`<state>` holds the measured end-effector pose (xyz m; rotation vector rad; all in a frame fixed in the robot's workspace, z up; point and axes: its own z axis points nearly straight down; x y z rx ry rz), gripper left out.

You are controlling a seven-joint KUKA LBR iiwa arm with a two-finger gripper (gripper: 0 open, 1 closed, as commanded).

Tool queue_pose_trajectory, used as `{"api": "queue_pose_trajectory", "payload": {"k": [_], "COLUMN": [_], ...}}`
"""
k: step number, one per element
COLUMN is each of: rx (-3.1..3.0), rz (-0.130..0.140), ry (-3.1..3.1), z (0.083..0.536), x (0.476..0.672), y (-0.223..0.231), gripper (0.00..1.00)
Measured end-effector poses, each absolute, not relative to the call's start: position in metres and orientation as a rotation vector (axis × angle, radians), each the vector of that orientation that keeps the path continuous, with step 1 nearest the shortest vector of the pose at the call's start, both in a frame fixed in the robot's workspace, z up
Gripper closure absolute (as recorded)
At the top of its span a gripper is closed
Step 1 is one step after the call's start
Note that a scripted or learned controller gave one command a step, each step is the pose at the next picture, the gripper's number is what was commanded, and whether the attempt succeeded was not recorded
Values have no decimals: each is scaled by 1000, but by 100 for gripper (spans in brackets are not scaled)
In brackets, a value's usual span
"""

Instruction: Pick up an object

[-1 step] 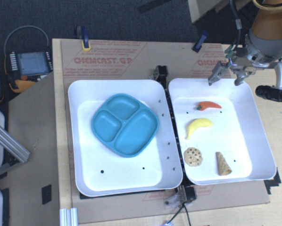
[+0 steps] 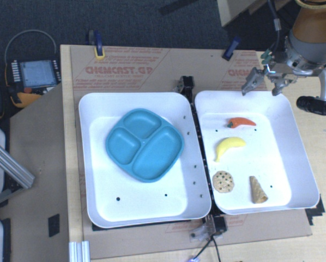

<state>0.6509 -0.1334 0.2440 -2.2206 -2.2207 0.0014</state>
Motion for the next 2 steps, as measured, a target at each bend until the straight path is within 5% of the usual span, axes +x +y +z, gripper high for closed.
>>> {"api": "queue_pose_trajectory", "payload": {"k": [2], "rx": [-2220], "rz": [3], "ry": [-2219], "z": [128], "x": [653], "y": [-124], "gripper": [0]}}
